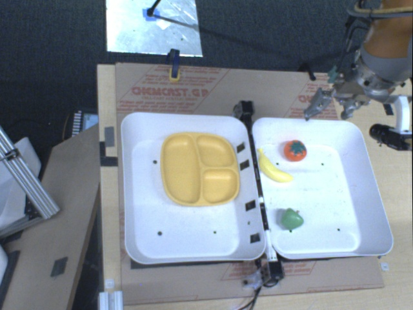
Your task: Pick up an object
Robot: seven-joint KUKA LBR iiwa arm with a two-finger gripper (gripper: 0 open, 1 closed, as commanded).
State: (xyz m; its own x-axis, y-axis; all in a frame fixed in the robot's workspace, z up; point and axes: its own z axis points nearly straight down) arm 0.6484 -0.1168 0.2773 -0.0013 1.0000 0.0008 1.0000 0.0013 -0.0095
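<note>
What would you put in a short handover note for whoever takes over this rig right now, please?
Gripper: open, holding nothing, hovering over the far rim of the right bin.
Right bin: tomato near the far side, banana just left of it by the divider, green pepper nearer the camera. All three lie apart from each other.
Left bin: yellow divided plate, with nothing visible on it.
Done: nothing picked up yet.
Left: lower onto one object, close on it, lift. The tomato looks closest to the gripper.
</note>
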